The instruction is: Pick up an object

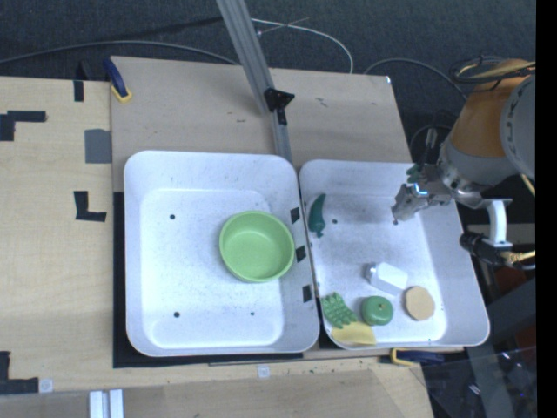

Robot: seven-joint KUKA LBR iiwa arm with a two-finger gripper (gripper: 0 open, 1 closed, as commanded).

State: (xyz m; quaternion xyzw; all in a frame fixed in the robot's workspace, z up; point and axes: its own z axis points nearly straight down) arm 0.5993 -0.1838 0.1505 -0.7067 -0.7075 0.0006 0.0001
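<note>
On the bench: we saw two white bins sitting side by side, the left bin (152,233) and the right bin (452,259), touching along the middle.
Arm: we saw the grey arm (492,129) with its orange band come in from the right side of the picture.
Gripper: the gripper (406,200) hung over the top right part of the right bin, pointing down and to the left.
Fingers: we could not tell if they were apart or together, because they looked small and blurry. We saw nothing between them.
Green bowl: a round green bowl (256,246) sat open side up in the left bin, near that bin's right wall.
Dark green thing: a small dark green thing (317,214) lay in the right bin by its left wall, well apart from the gripper.
White block: a small white block (386,276) lay in the lower half of the right bin, below the gripper and apart from it.
Tan disc: a round tan disc (419,303) lay just right of and below the white block.
Green ball: a round green ball (377,310) lay just left of the tan disc.
Leafy green thing: a bumpy green thing (336,309) lay near the bin's lower left corner.
Yellow thing: a flat yellow thing (355,335) lay at the bin's front wall, touching the bumpy green thing.
Pole: a grey pole (248,46) slanted down from the top toward the spot where the bins meet.
</note>
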